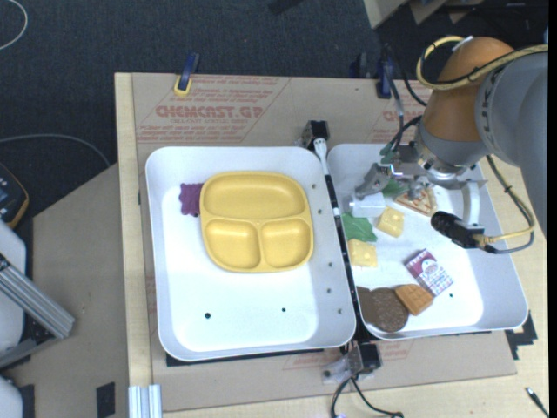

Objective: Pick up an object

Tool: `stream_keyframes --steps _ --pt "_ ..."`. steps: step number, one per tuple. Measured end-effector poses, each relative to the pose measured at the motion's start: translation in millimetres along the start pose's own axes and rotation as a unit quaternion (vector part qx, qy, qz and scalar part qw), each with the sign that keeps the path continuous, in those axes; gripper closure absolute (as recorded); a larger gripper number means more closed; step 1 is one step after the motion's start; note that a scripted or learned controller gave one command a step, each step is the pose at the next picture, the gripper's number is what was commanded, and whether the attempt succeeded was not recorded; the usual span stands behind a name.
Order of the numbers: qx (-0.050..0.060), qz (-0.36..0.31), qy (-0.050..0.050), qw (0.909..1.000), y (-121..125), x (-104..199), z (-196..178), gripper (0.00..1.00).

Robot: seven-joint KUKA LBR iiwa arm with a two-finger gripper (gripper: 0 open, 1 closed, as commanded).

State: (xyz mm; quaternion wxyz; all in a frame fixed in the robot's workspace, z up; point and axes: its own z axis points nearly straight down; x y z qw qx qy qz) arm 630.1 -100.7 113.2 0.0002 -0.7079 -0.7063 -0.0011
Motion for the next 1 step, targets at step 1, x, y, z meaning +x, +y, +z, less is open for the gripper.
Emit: stream_keyframes --steps 1 --pt "-0.010 -0.001 -0.002 1.0000 5.9 -0.1 8.0 0.00"
